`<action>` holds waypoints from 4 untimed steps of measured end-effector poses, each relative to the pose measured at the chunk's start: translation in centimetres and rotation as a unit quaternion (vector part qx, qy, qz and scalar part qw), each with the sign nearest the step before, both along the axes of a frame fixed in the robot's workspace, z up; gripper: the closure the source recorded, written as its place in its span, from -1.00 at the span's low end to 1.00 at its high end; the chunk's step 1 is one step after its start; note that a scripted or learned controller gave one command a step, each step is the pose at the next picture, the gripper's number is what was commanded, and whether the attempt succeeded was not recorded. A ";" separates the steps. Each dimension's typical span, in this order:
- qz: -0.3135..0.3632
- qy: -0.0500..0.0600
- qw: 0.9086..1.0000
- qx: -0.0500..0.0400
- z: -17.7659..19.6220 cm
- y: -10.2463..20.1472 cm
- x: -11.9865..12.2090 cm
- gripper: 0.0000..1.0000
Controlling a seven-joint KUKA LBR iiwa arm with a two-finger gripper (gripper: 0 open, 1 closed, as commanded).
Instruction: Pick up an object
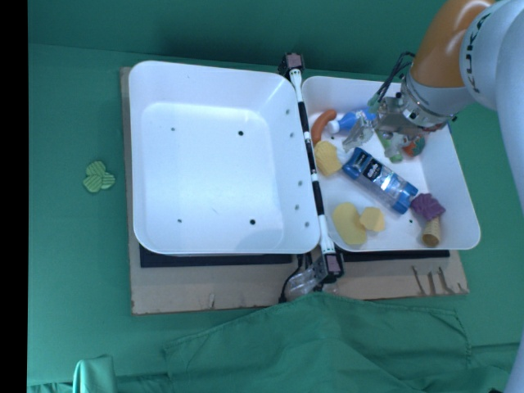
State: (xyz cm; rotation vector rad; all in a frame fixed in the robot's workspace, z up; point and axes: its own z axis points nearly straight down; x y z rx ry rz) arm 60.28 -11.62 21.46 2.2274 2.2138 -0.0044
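My gripper (375, 137) hangs over the back of the right bin (458, 178), open, with nothing between its fingers. Just below it lies a blue bottle (378, 178), slanted across the bin's middle. To its left are a small blue-and-white bottle (348, 121) and an orange sausage-shaped piece (322, 122). A red-and-green object (412, 146) sits partly hidden under the wrist. A yellow lump (327, 158) lies by the bin's left wall.
Two yellow slices (350, 223) lie at the right bin's front, with a purple piece (426, 205) and a tan cone (431, 233) at the front right. The left bin (213, 154) stands alongside. A green leaf (98, 177) lies on the bench; green cloth (327, 342) covers the front.
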 end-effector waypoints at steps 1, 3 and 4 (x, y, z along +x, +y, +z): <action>0.001 -0.004 1.000 0.001 -3.2 -2.0 1.4 -1.00; 0.003 -0.006 1.000 0.000 1.8 -1.5 5.8 1.00; 0.002 -0.003 1.000 0.000 1.6 -1.6 5.6 -1.00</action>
